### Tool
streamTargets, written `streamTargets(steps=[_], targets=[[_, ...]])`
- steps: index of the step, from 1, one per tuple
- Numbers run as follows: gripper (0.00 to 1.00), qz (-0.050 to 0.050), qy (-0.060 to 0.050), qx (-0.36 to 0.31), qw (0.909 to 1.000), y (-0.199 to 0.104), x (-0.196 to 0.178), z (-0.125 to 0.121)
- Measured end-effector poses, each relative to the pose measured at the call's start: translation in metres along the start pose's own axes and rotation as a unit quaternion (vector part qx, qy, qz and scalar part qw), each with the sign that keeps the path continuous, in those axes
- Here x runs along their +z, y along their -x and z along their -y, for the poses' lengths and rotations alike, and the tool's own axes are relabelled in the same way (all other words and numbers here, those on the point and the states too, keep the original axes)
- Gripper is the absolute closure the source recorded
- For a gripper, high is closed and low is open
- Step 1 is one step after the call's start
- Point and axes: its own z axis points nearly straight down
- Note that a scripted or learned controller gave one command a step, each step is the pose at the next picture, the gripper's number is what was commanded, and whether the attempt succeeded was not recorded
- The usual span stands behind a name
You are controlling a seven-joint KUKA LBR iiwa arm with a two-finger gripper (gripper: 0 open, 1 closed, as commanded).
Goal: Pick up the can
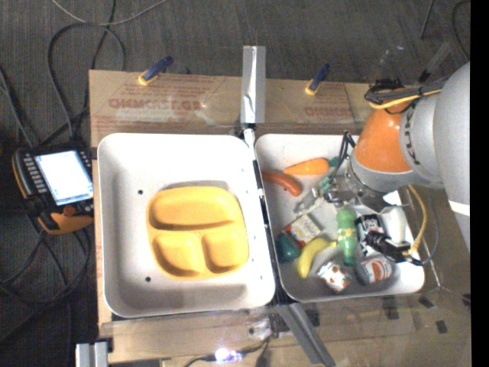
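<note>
Down at the near wall of the right bin [405, 287], tipped among clutter: the can [373, 271], just beside a green bottle [346, 235]. Probably light, stiff and slick-sided, so best pinched across the round wall at mid-length. Farther back, angled down from the orange band [380, 147]: the gripper [330, 191]. Impossible to tell how wide; nothing visibly held.

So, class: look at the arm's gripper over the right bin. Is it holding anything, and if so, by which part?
It cannot be told. The gripper sits low in the right bin among the clutter, apart from the can.
</note>
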Motion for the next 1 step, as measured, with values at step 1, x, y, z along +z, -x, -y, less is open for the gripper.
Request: streamTargets(steps=[1], targets=[[0.00, -0.002, 0.002, -0.009, 1.0000, 0.0762, 0.0007, -0.0272]])
